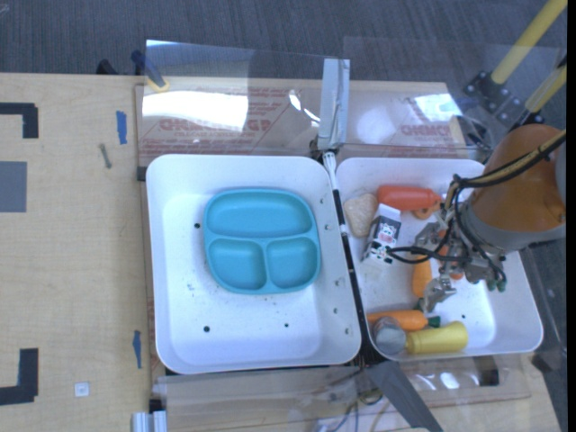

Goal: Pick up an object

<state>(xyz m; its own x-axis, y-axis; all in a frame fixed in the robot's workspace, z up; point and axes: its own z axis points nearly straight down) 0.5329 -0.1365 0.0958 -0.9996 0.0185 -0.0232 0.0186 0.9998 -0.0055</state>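
I have the two-finger gripper (438, 288) low inside the right white bin (517, 327), hanging over its middle. I can't tell from this angle whether it has anything clamped, released or otherwise. The nearest candidate is a small orange carrot-like piece (421, 277) lying just left of the tool, its long axis running roughly near-to-far. A yellow plastic cylinder (438, 337) lies below it, long axis left-right, beside a second orange carrot-shaped piece (397, 319). The left white bin (171, 268) holds a blue divided plate (262, 239), well apart from the arm.
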